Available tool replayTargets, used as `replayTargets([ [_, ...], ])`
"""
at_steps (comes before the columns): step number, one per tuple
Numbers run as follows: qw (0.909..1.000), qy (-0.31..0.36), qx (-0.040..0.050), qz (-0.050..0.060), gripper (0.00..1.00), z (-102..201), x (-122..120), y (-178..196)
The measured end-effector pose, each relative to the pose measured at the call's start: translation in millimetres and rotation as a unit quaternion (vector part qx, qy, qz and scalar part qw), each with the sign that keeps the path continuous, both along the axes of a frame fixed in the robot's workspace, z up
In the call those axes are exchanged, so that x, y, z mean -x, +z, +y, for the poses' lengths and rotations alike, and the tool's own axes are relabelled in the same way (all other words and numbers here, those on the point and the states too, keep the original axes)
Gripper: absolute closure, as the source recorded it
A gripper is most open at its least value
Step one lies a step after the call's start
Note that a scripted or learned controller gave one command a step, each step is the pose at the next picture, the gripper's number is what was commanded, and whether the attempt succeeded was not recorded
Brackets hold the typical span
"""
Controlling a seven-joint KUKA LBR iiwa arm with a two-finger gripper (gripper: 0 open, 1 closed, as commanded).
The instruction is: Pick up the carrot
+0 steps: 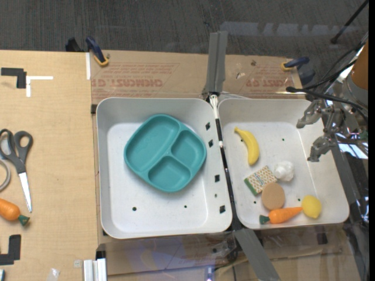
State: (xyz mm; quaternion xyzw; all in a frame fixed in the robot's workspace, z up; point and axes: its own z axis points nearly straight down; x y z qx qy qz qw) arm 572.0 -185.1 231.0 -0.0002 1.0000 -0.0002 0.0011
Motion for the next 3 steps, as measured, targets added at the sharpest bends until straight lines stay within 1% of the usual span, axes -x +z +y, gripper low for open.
replayTargets([
  [1, 0.9977, 0.067, 0.0001, -0.001, 0.00, 68, -9, -110],
  [2, 0.9732, 0.230, 0.0007, -0.002, 0.00, 86, -50, -136],
  [3, 0.9944, 0.106, 0.0000, -0.001, 0.00, 76, 10, -114],
])
